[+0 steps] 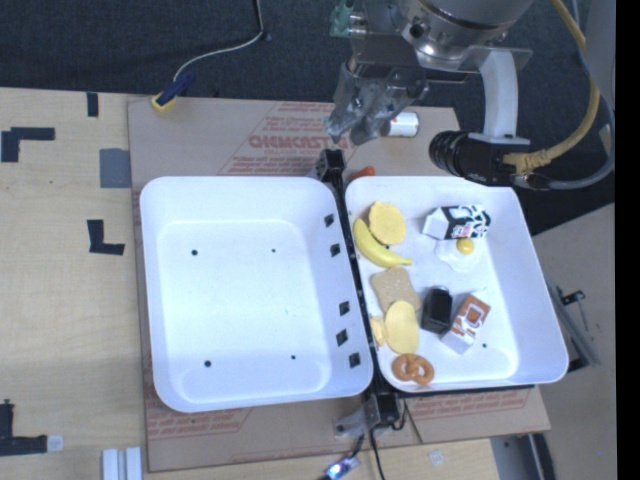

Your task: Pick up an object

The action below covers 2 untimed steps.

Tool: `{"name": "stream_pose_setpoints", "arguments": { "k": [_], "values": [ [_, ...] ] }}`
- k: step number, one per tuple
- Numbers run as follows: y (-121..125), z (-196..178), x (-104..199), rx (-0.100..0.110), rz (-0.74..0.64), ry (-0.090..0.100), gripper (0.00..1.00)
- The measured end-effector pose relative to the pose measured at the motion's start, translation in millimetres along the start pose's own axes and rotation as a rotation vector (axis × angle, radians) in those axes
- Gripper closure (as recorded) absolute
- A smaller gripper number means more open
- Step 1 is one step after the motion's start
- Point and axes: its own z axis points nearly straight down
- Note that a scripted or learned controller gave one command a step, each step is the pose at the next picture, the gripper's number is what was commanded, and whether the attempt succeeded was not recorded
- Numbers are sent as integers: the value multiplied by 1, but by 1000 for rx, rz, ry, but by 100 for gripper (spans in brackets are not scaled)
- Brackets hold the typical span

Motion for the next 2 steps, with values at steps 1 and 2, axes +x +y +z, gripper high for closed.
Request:
{"name": "stream_pose_setpoints", "arguments": {
  "k": [1,2],
  "values": [
    [-43,0,-98,-2,4,0,100],
    [-42,1,-198,-2,6,-2,100]
  ]
}}
